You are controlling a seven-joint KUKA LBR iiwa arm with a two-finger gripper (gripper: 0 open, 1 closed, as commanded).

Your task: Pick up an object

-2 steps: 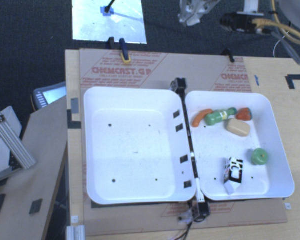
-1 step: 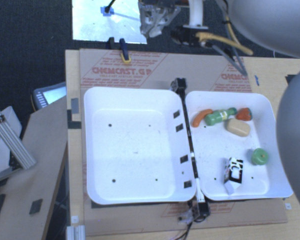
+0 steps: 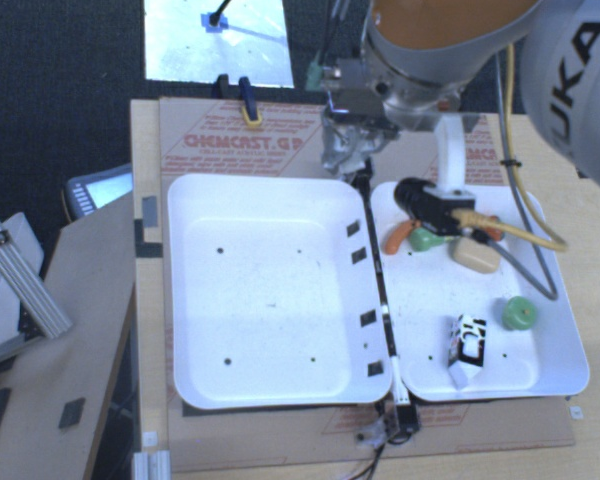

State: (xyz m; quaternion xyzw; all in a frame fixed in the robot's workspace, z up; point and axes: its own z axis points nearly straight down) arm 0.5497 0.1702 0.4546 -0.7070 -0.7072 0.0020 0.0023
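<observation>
Two white bins sit side by side on the bench. Left bin (image 3: 260,298) has lots of free space. Right bin (image 3: 550,368) holds a green round thing (image 3: 520,313), a tan block (image 3: 476,256) and a black-and-white pack (image 3: 468,340), all apart. Gripper (image 3: 352,160) hangs over the back edge between the bins; I cannot tell its state.

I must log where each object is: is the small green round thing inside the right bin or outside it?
Inside. The green round thing lies on the floor of the right bin, within its rim.
</observation>
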